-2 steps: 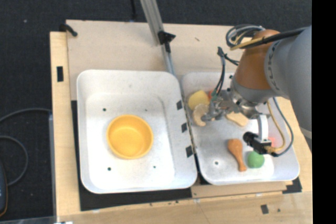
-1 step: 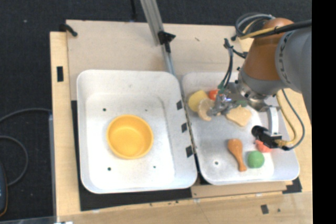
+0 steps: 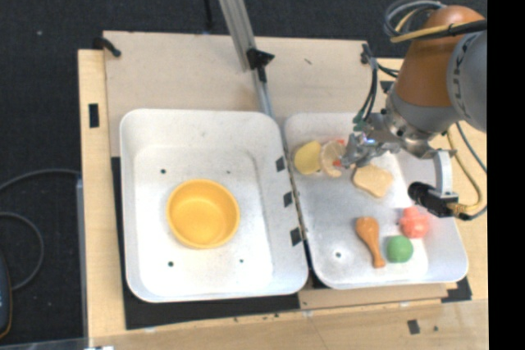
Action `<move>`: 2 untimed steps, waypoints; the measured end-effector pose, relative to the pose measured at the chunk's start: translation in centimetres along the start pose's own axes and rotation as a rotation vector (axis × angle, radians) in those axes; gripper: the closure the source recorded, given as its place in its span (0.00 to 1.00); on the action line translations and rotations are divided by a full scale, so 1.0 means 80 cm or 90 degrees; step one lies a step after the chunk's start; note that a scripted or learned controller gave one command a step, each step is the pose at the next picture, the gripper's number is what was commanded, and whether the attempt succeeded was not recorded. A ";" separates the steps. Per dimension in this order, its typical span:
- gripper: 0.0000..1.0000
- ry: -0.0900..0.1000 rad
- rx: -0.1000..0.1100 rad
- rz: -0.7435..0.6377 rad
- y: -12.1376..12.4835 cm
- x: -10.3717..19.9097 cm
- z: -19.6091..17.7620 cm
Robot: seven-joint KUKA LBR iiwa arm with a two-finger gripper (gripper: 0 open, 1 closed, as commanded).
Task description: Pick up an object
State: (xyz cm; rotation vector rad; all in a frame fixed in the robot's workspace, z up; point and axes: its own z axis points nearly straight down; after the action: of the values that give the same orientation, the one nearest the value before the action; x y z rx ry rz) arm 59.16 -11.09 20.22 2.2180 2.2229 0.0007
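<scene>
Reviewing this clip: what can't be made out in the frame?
- Gripper: its fingertips blur against a pale, translucent object beside the yellow item; open or shut, and any grasp, cannot be read.
- That pale object: too blurred to identify.
- Right bin: its far right corner is covered by the arm.
- Tan piece: too small to name; possibly toy bread.

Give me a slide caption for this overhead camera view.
KUKA arm's gripper low in the right white bin among toy foods; yellow plastic bowl in the left white bin.
</scene>
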 end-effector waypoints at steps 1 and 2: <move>1.00 -0.001 -0.004 -0.001 0.001 -0.006 -0.080; 1.00 0.000 -0.001 -0.003 0.028 0.050 -0.084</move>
State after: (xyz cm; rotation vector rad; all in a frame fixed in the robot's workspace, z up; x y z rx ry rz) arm 61.39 -7.07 26.96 2.2126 2.2272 0.0036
